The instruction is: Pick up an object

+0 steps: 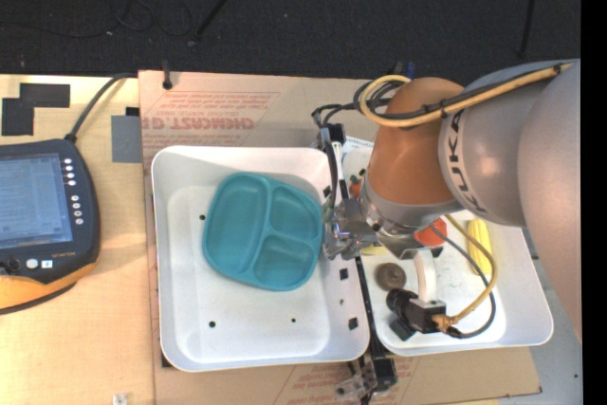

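A teal divided plate [264,230] lies flat in the left bin [190,318], toward its upper right. My gripper [338,238] hangs low over the wall between the two bins, right at the plate's right edge. The grey and orange arm covers most of the right bin [517,318]. Beside the arm in that bin I see a red object [433,231], a yellow object [480,242], a small brown round object [390,277] and a white piece [424,276]. Nothing shows held in the gripper.
A teach pendant [43,209] with a screen rests on the bench to the left of the bins. Cardboard [228,114] lies under both bins. Cables run along the dark floor behind the bench.
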Controlling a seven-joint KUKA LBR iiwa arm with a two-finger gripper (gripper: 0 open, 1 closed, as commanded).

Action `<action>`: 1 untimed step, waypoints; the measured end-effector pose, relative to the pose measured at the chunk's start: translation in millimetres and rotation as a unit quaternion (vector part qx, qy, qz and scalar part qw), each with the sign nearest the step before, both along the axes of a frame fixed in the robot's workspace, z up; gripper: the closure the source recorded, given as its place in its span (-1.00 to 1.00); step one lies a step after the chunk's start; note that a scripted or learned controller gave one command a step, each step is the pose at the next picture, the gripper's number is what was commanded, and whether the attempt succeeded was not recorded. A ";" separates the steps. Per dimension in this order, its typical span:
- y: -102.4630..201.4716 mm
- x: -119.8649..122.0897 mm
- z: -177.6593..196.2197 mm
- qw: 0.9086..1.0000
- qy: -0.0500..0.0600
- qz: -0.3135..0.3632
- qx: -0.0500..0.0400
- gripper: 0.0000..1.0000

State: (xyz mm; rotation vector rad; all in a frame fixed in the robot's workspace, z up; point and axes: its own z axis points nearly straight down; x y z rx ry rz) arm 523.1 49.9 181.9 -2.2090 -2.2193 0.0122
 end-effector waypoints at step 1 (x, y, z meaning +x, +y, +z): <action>-3.9 1.7 4.8 1.000 -0.004 -0.003 -0.001 -1.00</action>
